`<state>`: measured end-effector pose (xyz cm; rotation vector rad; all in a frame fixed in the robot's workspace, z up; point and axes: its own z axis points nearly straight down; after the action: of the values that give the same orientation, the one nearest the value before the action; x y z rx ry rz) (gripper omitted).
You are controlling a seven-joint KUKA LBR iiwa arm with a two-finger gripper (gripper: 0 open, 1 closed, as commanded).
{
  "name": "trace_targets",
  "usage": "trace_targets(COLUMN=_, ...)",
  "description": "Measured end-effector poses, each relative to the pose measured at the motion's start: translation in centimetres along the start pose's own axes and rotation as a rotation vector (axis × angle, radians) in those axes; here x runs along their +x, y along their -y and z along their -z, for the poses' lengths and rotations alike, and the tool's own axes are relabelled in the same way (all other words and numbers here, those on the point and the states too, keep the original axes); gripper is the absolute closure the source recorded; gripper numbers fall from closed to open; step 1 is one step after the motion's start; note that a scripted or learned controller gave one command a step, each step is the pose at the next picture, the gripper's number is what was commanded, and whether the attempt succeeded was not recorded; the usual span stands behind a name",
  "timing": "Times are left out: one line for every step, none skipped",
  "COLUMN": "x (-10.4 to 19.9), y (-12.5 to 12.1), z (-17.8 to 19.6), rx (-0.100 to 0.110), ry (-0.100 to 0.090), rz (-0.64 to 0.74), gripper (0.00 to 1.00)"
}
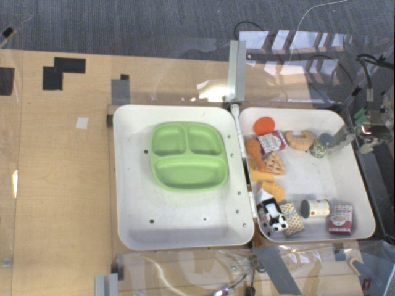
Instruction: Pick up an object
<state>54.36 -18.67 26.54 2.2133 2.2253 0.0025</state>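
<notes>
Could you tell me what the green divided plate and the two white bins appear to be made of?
Green divided plate: probably moulded plastic, matte; uniform colour, soft rounded compartment ridges, no sharp glare.
Left bin and right bin: likely plastic or coated sheet, smooth satin white; rounded corners and broad, soft reflections. The view cannot settle which.

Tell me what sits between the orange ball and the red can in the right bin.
In the camera view, bare white bin floor takes up most of the stretch from the orange ball to the red can; the small cylinder lies just beside that line, near the can.

Green tray (187, 155) in L bin (129, 184)
</notes>
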Motion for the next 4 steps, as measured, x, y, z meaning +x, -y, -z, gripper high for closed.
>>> trace_targets(x=6.9, y=-6.8, z=-11.8, rx=0.002, ry=-0.002, rz=-0.111, gripper=0.0)
trace_targets(x=11.9, y=-6.1, z=3.6, rx=-0.004, ry=-0.001, rz=0.018, gripper=0.0)
trace_targets(x=9.3, y=-8.1, z=-8.5, rx=0.001, ry=-0.001, rz=-0.015, gripper=0.0)
trace_targets(x=9.0, y=-8.4, z=-17.5, rx=-0.012, ry=0.007, rz=0.105, gripper=0.0)
